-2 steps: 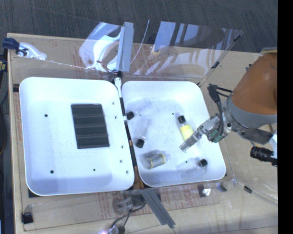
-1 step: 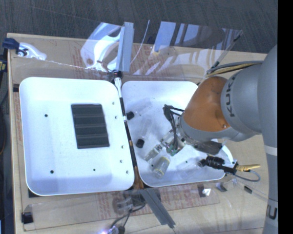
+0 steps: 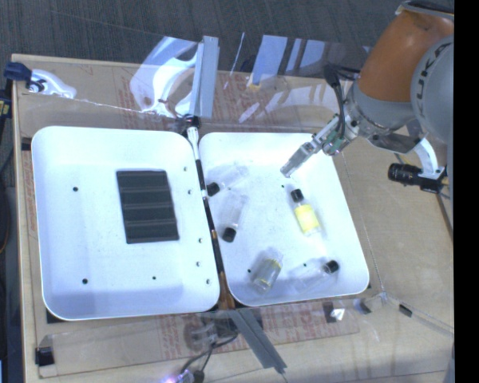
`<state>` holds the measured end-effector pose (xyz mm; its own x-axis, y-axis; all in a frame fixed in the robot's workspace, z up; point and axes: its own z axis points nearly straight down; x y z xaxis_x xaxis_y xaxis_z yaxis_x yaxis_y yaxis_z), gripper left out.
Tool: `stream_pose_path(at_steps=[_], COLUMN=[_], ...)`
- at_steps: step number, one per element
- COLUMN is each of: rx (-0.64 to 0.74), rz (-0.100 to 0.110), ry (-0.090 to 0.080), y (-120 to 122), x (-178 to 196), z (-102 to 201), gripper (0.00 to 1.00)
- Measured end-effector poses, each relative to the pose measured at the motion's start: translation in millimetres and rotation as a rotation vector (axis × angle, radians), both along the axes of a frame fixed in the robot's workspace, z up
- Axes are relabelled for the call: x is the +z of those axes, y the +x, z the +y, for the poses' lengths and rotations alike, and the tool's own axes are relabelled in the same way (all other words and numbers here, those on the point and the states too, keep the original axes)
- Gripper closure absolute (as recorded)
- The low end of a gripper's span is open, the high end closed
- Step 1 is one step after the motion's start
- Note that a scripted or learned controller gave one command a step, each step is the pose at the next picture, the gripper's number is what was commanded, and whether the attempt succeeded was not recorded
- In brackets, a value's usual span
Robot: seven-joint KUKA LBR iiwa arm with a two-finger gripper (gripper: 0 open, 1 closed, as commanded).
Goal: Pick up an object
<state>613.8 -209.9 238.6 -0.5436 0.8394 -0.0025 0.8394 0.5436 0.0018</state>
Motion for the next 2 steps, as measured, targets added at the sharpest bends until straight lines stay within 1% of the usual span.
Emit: stream_pose_path(at_steps=[1, 2], rx=[0.062, 0.130], rz=[0.005, 0.000], ry=[0.002, 0.000], y=[-45.4, -17.2], x=[-147.7, 124.1], z=[2.5, -0.7], gripper=[0.00, 0.00])
